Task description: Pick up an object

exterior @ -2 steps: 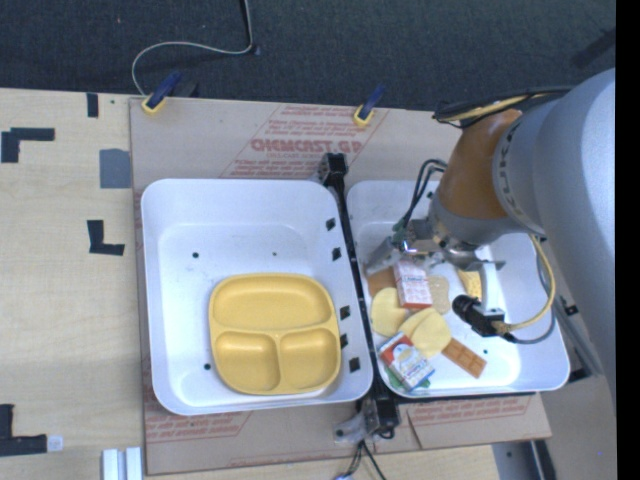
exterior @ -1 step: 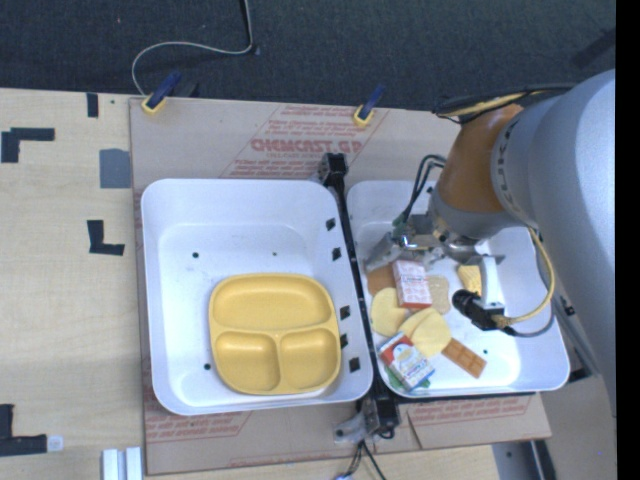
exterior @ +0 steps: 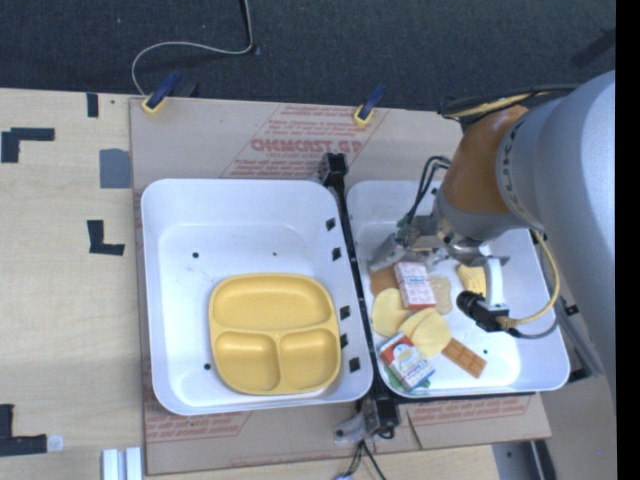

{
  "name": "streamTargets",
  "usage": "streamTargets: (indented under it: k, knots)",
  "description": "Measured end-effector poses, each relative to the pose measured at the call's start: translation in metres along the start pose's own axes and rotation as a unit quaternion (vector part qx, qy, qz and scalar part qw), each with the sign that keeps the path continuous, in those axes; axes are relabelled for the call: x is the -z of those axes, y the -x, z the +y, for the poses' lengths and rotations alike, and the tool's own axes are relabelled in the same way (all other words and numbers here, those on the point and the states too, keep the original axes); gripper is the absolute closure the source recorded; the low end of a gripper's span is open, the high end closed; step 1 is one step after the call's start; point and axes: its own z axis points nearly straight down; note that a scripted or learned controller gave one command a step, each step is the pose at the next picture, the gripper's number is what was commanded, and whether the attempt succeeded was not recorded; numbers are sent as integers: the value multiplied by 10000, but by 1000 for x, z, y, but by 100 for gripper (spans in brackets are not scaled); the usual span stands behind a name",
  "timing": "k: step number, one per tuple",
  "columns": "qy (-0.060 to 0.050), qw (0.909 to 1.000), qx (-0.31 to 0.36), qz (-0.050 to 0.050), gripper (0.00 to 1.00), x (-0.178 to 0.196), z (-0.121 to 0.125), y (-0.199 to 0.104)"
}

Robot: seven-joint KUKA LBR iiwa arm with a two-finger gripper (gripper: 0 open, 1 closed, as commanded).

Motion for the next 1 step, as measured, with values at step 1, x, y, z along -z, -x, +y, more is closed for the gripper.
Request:
streamTargets:
  k: [1]
  knots:
    - [10,10000,3,12,100,11,1,-1]
